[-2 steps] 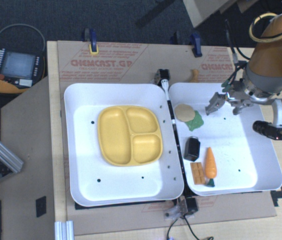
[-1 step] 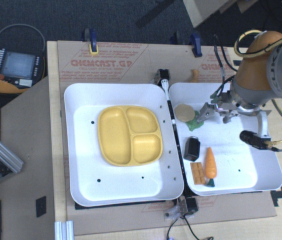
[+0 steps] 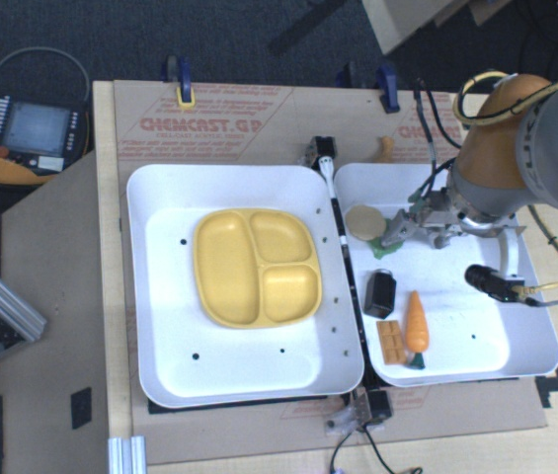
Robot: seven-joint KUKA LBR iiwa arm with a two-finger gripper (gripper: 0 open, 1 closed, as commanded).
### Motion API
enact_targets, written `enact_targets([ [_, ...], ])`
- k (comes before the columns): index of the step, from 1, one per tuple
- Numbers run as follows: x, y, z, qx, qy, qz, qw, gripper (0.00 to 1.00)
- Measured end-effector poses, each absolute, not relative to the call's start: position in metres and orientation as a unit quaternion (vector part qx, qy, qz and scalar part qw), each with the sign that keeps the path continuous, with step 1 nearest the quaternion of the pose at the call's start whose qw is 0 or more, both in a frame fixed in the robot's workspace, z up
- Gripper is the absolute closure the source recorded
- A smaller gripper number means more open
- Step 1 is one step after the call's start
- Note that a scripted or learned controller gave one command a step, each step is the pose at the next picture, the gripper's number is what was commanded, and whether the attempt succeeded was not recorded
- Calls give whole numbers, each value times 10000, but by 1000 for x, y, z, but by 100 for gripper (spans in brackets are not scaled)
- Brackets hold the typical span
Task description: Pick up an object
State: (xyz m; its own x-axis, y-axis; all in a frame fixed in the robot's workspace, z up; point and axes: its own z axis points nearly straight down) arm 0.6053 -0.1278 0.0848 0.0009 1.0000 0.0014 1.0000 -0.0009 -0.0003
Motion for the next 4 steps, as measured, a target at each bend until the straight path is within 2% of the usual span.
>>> enact_targets([
  [1, 606, -128, 97, -7073, -7069, -13, -16, 100],
  [2, 610, -120, 158, -7064, -7078, -18, -28, 100],
  [3, 621, -118, 214, -7065, -7077, -21, -34, 100],
  [4, 623, -118, 266, -7066, -7076, -21, -38, 100],
])
